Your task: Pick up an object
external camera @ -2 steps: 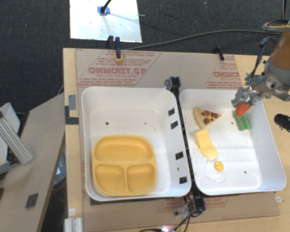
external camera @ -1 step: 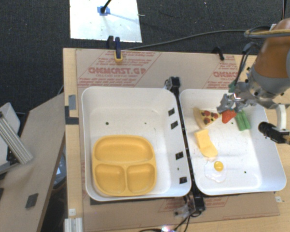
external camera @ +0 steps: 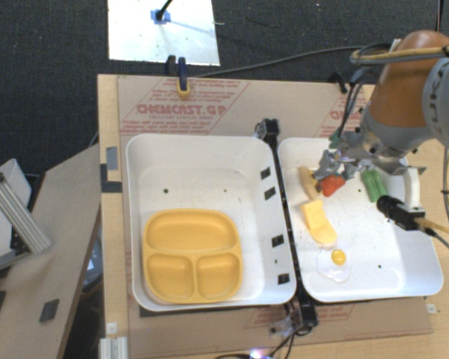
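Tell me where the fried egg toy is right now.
The fried egg lies in the right bin, near its front edge, just below the yellow wedge and apart from the gripper farther back.

Counted: two white bins (external camera: pixel 209 152), one yellow divided tray (external camera: pixel 193 256), one fried egg (external camera: pixel 335 263), one yellow block (external camera: pixel 319 222), one red piece (external camera: pixel 332 186), one green piece (external camera: pixel 374 186).

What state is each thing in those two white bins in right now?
Yellow divided tray: flat in the left bin, compartments bare.
Yellow block: lying loose in the right bin.
Fried egg toy: flat, near the front.
Red piece: right at the gripper, grasp unclear.
Green piece: lying partly under the arm.
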`<state>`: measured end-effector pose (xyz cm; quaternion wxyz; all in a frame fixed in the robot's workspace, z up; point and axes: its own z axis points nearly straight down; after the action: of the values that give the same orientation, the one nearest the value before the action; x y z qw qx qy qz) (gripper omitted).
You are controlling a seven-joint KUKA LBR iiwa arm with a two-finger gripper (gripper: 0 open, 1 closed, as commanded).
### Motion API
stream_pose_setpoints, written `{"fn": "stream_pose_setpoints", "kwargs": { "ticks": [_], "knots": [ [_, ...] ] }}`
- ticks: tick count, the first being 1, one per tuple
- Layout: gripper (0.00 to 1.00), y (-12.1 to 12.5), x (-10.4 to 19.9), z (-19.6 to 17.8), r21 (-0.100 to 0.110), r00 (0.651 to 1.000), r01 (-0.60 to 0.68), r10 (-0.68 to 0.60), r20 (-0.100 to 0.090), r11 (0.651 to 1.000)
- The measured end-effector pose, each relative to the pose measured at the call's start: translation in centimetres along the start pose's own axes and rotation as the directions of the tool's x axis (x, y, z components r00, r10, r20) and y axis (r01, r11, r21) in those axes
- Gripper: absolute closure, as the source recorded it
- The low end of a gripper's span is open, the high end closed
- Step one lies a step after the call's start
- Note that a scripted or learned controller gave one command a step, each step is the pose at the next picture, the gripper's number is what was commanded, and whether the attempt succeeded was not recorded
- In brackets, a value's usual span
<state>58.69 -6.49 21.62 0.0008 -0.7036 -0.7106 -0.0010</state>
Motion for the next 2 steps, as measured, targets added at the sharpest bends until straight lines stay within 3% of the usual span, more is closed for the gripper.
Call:
{"fn": "stream_pose_setpoints", "kwargs": {
  "ticks": [2],
  "knots": [
    [1.0, -3.5, 11.2, -1.6, 0.0, 1.0, 0.001, -0.001, -0.001, 1.0]
  ]
}}
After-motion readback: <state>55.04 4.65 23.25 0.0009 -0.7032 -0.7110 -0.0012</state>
